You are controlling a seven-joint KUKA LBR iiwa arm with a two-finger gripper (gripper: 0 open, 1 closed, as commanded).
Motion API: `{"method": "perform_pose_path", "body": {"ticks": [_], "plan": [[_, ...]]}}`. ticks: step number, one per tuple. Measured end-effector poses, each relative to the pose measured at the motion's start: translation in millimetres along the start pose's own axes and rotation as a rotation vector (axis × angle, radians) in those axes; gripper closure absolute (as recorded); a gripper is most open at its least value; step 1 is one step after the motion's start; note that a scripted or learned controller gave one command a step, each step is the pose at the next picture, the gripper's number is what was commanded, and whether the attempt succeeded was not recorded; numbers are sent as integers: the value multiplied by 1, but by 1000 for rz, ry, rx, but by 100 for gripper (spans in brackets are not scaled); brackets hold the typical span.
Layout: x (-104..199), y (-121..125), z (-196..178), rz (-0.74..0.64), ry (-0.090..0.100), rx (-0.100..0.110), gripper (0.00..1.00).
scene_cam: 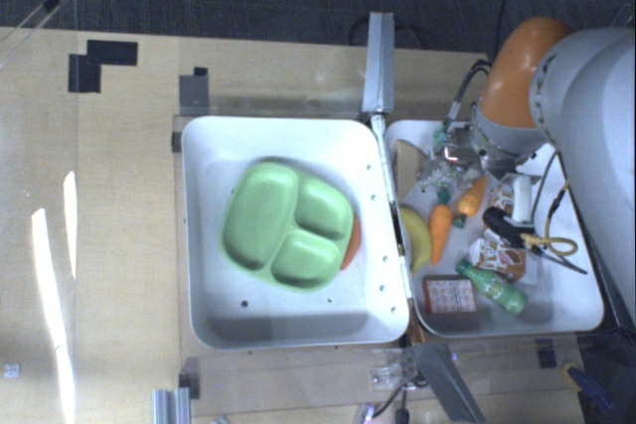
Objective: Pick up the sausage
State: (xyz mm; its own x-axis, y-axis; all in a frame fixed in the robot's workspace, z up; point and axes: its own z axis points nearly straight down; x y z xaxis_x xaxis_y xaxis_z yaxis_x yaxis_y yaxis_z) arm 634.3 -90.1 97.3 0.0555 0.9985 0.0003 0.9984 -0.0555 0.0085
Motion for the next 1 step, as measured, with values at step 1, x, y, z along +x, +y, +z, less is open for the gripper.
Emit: {"method": "perform_pose_path", "body": {"ticks": [1], "plan": [[-75,-43,-6,-211,1,8,100]]}}
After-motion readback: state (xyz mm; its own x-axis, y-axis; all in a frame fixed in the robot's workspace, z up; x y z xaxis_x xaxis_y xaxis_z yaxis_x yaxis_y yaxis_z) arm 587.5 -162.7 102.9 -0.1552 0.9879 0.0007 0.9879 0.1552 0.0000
